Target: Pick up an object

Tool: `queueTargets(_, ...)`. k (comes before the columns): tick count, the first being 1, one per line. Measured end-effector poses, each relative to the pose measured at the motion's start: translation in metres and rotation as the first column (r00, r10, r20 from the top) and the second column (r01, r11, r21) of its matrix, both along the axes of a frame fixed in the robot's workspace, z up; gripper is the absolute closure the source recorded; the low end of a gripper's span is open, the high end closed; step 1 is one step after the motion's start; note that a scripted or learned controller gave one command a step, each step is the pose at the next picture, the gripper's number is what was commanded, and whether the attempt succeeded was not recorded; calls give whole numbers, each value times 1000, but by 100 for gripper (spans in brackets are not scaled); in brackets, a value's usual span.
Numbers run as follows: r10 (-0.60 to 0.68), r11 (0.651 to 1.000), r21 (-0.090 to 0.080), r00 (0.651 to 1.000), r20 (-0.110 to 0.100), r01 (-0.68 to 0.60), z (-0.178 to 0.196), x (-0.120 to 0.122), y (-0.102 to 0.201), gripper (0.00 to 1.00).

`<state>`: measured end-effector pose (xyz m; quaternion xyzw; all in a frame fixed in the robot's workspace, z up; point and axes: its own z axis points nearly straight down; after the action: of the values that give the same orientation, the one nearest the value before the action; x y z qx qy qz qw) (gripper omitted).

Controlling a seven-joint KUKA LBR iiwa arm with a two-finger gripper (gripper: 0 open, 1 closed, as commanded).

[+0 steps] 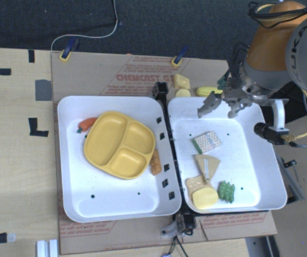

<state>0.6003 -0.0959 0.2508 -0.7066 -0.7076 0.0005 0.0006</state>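
The hand (221,107) hung spread wide with nothing in it over the right bin's (260,159) far edge, well apart from the little patterned packet (207,141) below.

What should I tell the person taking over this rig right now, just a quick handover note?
Gripper: open, holding nothing, hovering over the back edge of the right bin.
Right bin holds a small patterned packet, a tan wedge, a yellow block and a green toy.
Left bin holds a yellow divided plate, with an orange piece behind it and another beside it.
Done: nothing picked up.
Left: descend, grasp one object, lift.
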Motion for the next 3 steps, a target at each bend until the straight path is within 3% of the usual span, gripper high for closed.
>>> queueTargets(1, -3, 1000, 0, 1000, -9, 3, -96, -19, -25, 0)
queueTargets(2, -3, 1000, -10, 1000, 13, 3, -164, -27, -30, 0)
queueTargets(3, -1, 1000, -8, 1000, 22, 1, -147, -23, -29, 100)
